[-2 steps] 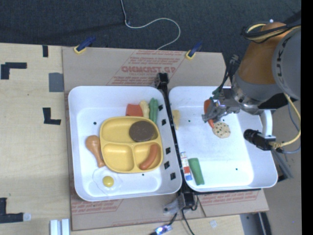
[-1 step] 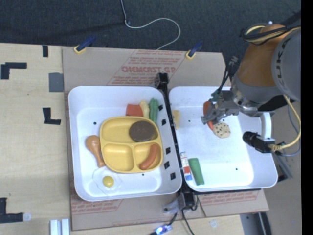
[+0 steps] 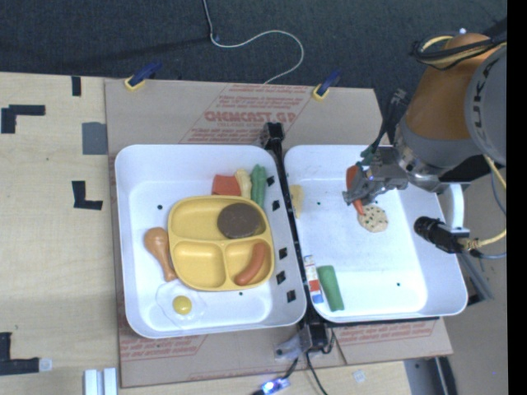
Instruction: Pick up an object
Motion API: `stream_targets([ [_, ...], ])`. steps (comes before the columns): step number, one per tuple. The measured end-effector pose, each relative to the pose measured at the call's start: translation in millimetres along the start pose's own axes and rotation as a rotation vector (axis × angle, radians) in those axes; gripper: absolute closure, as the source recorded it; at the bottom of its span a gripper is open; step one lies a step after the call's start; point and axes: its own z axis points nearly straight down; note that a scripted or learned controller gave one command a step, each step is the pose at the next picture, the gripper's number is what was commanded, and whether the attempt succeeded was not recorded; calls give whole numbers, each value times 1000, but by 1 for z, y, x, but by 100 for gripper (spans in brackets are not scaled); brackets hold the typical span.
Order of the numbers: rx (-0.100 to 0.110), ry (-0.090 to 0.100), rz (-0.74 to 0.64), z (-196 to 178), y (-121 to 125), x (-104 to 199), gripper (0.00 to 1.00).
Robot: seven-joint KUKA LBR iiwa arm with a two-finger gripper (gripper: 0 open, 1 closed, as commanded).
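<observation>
Two bins sit side by side; the left bin [image 3: 136,220] holds a yellow tray [image 3: 198,257] with a brown patty [image 3: 240,219] and a sausage [image 3: 254,263]. In the right bin [image 3: 428,290], a green block [image 3: 330,287] lies near the front, and a cookie [image 3: 375,218] lies just below the gripper [image 3: 362,191], touching an orange piece [image 3: 355,176]

Even overhead light, fairly bright. White bins [image 3: 132,220] near washed out, weak glare on their rims. Soft short shadows only: under the yellow tray [image 3: 216,257] and beneath the arm [image 3: 445,105]. Dark carpet [image 3: 99,15] at top grainy. Overall slightly soft, low resolution; small items smeared. No obvious edge distortion.
</observation>
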Motion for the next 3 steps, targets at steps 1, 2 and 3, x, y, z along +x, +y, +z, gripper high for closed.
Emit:
stream_targets([
  [1,1,0,-1,3,10,-1,100],
  [2,1,0,-2,1,11,12,100],
  [3,2,-2,1,16,4,0,100],
])
